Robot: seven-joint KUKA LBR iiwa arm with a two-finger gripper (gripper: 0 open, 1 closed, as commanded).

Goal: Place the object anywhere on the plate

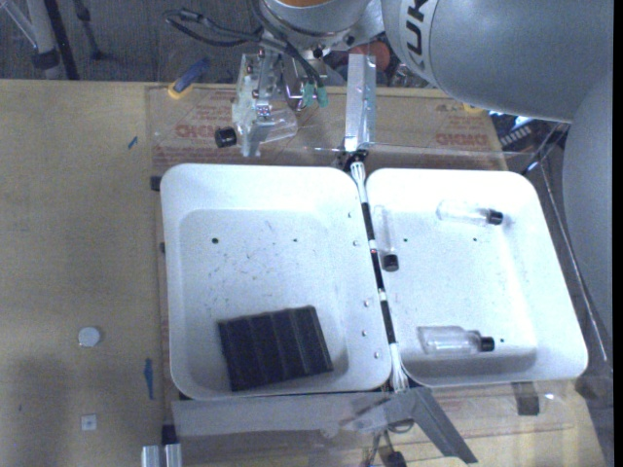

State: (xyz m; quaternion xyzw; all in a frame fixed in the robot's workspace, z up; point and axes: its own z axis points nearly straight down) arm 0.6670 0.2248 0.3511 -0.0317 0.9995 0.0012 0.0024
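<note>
The big grey arm [506, 37] hangs over the back of the bench. Its gripper [255, 115] grips a small clear bottle [261, 125] with a black cap [225, 136]. The dark plate [274, 346] lies well below the gripper, in the left bin [185, 261]. The bottle looks light, hard and slippery, so I think the middle is best to hold.

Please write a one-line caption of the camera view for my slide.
KUKA arm's gripper hovers behind two white bins: dark ribbed plate in the left bin, three clear vials in the right bin.
</note>
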